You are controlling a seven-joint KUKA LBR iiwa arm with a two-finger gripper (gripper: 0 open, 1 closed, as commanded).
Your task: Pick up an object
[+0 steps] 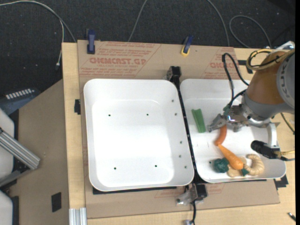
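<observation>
From my remote seat I look down at a slant on a desk (140,60) topped with brown cardboard printed with reddish lettering. Two shallow white bins sit side by side on it. The left bin (136,135) is the larger in view, its floor marked by a few small dark dots. The right bin (206,90) holds all the loose objects.

The arm (269,86) reaches in from the right, grey with an orange section above the wrist, and its end effector (228,121) hangs low over the middle of the right bin. I cannot tell whether it is spread or closed, and I see nothing clearly gripped in it.

Just left of the end effector lies a flat green strip (198,120), running up and down the bin floor. Directly below the end effector is a small orange curved piece (221,135), close under the metal tip. Further toward the bin's near edge is a carrot-shaped orange object (232,157), with a dark teal lump (219,165) beside its lower end and a pale cream curved object (255,165) on its right.

Blue and yellow clamps (91,41) grip the cardboard's far edge.
</observation>
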